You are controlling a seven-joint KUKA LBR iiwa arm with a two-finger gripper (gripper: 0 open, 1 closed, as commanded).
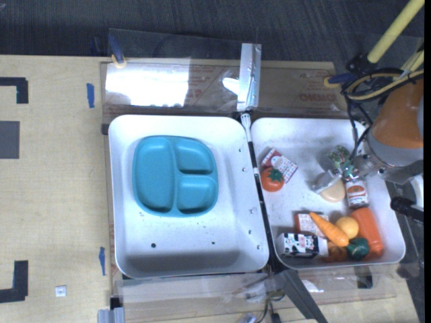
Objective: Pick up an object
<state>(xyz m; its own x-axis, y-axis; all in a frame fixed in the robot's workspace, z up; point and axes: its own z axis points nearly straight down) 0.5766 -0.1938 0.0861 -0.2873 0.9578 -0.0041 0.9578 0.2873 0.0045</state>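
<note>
Camera view looks down on two white bins side by side on the counter (47, 180), and as far as it shows, the pick has not been made: every item lies on a bin floor and nothing is raised. The left bin (128, 247) holds a blue divided plate (176, 175) near its middle, with bare floor on all sides. The right bin (303, 130) carries the candidates: a small tomato (272, 179) on a red-and-white packet (283, 163) toward its left, a pale wedge (333, 191) and a little bottle (356, 194) further right, and along the near edge a black-and-white carton (300, 245), a carrot (328, 227), a lemon (347, 227) and an orange tube (369, 229) crowded together, several touching. The arm (403, 123) stands over the right bin's far right corner with its orange band in sight; I cannot tell whether the end effector is clenched or released (it is not plainly visible). The whole grasp is left to do. For room, the tomato and packet stand well apart from the others and from the walls, while the near cluster sits tight against the rim. A clear panel (249, 76) rises at the far side between the bins.
</note>
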